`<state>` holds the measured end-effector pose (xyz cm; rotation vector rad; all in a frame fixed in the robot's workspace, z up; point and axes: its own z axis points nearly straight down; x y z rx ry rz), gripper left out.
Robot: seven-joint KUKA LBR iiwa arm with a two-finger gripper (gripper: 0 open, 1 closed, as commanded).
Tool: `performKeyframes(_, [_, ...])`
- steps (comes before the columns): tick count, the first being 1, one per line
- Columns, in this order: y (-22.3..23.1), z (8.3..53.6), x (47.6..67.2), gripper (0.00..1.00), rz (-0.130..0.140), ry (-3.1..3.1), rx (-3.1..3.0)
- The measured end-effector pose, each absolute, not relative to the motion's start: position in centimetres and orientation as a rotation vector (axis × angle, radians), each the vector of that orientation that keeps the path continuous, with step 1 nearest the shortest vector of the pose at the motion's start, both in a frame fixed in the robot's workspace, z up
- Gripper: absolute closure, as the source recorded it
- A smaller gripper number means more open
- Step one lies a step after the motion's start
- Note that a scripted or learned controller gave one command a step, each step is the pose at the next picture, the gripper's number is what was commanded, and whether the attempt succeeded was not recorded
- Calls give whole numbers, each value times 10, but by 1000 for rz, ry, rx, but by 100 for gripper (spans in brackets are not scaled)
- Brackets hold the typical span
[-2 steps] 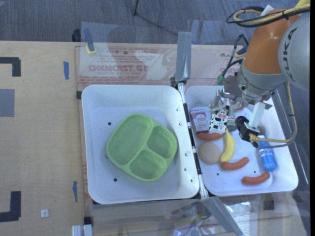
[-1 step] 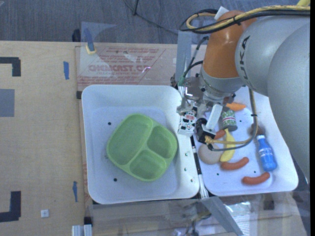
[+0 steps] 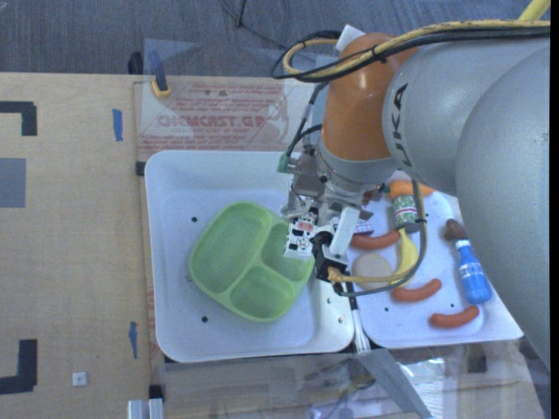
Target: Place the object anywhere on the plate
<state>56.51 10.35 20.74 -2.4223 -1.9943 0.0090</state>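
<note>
A light green divided plate (image 3: 244, 264) lies tilted in the left white bin (image 3: 170, 234). My gripper (image 3: 302, 234) hangs low over the plate's right rim, close to the wall between the two bins. The wrist and cables hide its tip, and I cannot make out any object in it. The grey arm with its orange band (image 3: 362, 103) reaches in from the right and covers part of the right bin.
The right bin (image 3: 502, 326) holds a yellow banana (image 3: 404, 256), two reddish sausages (image 3: 417, 291) (image 3: 454, 319), a pink sausage (image 3: 376, 239), a blue bottle (image 3: 472, 271), a green-labelled bottle (image 3: 403, 209) and a small brown piece (image 3: 452, 229). A wooden bench (image 3: 70, 234) lies to the left.
</note>
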Motion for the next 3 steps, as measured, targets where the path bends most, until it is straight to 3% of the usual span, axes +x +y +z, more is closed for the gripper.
performKeyframes(1, [103,208,565,0,8,-1993,-2424])
performKeyframes(2, [127,199,546,0,11,-1656,-2666])
performKeyframes(3, [162,112,598,0,9,-1462,-2780])
